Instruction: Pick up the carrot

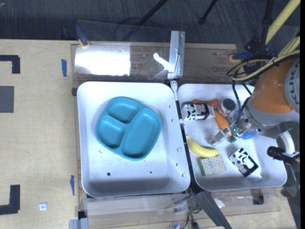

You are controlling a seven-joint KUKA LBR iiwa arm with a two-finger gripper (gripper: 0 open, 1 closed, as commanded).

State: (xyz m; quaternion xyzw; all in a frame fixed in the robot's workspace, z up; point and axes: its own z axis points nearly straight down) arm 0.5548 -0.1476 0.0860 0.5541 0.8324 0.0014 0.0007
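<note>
a pale wooden bench [38, 142] carries 2 shallow white bins side by side, their inner edges touching. black square marks sit on the bench's bare left part, and bits of blue tape near the bins. the left bin [90, 171] holds a blue divided plate [128, 128] with 3 compartments. the right bin [274, 175] holds a banana [201, 149], a carrot [221, 120], a small black-and-white carton [197, 110], a checked sponge-like pad [213, 165] and another black-and-white packet [244, 161], all close together.
</note>
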